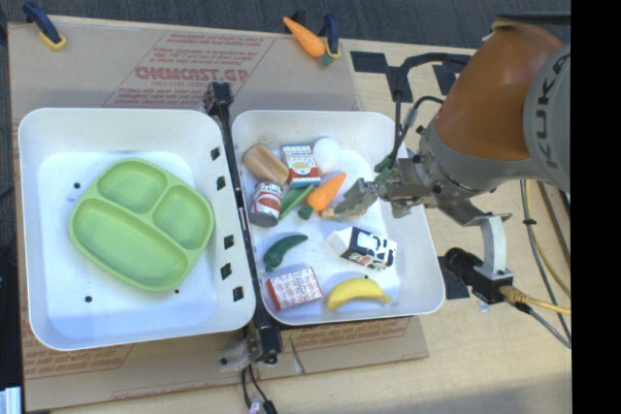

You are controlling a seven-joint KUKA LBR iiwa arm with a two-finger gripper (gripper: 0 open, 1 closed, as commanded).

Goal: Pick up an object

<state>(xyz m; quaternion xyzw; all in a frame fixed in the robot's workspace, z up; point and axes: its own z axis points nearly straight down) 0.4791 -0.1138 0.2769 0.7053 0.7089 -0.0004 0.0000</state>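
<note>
The right bin point(412, 291) holds several toy foods: a bread roll point(265, 163), a small red-and-white carton point(300, 162), a white egg point(328, 151), a carrot point(328, 190), a can point(267, 204), a green pepper point(282, 250), a black-and-white milk carton point(366, 248), a red packet point(294, 287) and a banana point(356, 293). My gripper point(361, 196) reaches in from the right and hangs low over the bin's right half, just right of the carrot and above the milk carton. I see nothing between its fingers.
The left bin point(39, 305) holds a green divided plate point(142, 222). A black divider point(229, 199) runs between the bins. An orange clamp point(309, 37) and a blue clamp point(44, 24) grip the cardboard's far edge. Cables point(505, 291) lie on the bench at the right.
</note>
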